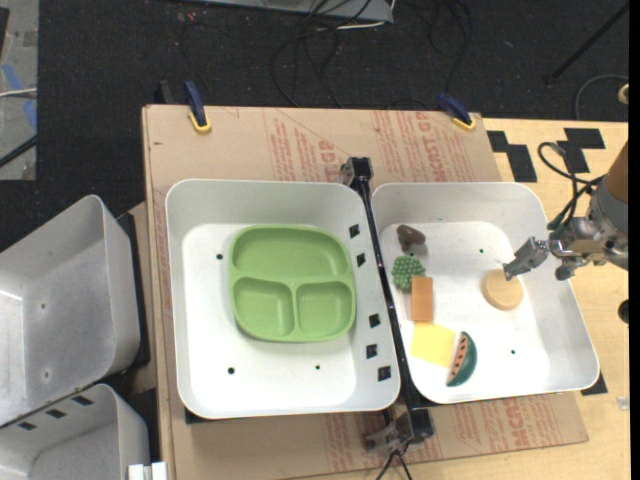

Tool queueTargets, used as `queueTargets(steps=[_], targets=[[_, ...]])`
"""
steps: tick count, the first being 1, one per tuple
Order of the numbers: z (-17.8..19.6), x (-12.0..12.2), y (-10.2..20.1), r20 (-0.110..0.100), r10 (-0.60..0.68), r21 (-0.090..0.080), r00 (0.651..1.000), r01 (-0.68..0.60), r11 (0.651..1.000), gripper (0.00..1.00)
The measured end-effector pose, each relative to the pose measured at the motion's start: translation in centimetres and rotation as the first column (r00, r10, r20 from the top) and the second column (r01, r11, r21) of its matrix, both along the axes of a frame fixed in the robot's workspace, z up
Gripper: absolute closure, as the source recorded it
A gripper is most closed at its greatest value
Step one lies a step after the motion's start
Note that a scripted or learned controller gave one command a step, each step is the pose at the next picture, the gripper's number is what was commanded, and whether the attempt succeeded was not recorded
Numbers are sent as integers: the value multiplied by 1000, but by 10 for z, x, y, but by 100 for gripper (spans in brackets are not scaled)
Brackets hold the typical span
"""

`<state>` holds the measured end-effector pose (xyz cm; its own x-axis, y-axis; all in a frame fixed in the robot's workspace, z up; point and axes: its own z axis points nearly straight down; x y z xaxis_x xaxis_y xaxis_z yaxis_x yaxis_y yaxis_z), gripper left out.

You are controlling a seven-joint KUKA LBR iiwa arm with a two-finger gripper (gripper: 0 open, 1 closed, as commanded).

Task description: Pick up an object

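The gripper (528, 259), its grip state unclear from here, hangs just above the tan disc (503, 292), which looks light, rigid and smooth—best pinched across its edges.

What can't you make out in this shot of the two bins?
- Arm: cut off by the camera view's right edge past the wrist.
- Gripper: too small to tell how it stands above the tan disc.
- Brown lump: too small to identify.
- Watermelon slice: its left edge hidden under the yellow block.
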<state>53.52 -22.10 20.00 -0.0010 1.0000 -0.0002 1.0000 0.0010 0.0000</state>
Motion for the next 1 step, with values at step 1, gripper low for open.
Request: queueTargets(steps=[1], targets=[[-56,-11,1,-6,-3,2,1000,3,1000,0]])
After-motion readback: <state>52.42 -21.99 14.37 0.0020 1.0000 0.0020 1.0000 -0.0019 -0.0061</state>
